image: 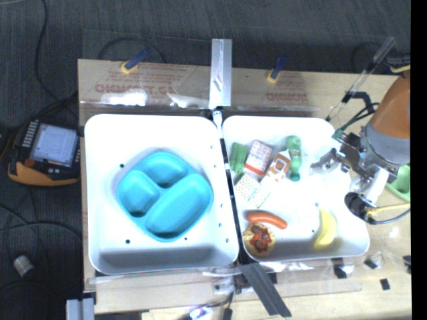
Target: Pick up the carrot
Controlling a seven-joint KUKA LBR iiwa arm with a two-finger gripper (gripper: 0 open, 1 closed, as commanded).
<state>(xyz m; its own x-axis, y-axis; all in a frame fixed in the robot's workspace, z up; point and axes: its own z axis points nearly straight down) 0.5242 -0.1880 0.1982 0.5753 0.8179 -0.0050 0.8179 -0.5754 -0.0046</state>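
The carrot (267,219) is a short orange stick lying flat near the front of the right bin (300,127), just above a round pizza-like toy (259,239). My gripper (331,159) hangs over the right bin's right side, up and to the right of the carrot and well apart from it. The grey arm with its orange band (395,115) comes in from the right edge. Nothing shows in the gripper.
In the right bin lie a yellow banana (325,229), a green bottle (293,156), an orange-and-white box (259,159), a green vegetable (238,159) and a white packet (248,189). The left bin (107,129) holds a blue divided plate (165,193).
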